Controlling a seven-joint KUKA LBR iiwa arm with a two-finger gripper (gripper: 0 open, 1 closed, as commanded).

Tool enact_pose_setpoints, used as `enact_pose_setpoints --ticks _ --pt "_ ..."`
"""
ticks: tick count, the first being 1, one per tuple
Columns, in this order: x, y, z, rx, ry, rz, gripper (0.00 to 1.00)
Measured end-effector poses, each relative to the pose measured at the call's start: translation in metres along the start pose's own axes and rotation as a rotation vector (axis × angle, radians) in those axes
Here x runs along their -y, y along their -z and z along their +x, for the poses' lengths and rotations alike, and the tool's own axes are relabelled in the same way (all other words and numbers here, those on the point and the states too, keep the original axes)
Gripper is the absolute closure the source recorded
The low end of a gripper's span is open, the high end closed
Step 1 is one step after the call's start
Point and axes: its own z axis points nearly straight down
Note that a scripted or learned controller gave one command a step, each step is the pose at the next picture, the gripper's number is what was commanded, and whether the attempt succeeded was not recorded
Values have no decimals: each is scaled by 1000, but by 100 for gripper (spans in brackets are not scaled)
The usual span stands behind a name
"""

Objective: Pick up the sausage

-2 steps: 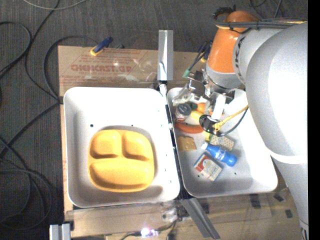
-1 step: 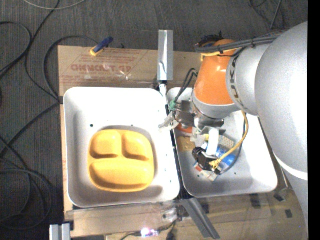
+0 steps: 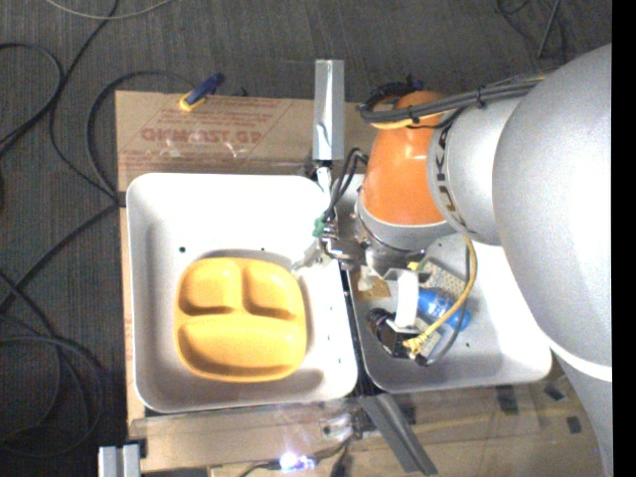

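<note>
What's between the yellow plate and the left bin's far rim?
Nothing but bare white bin floor, as the camera view shows, between the yellow plate and the far rim.

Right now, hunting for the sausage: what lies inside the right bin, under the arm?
A blue object shows just below the arm. The arm covers most of the right bin, so whatever else lies on the floor beneath it is hidden.

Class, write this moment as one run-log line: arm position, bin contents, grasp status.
arm over right bin | yellow divided plate in left bin | blue item in right bin | grasp: cannot tell
</note>
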Motion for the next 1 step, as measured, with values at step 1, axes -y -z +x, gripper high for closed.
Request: enact_pose_setpoints --ticks 1 --pt "4 -54 66 0 187 2 0"
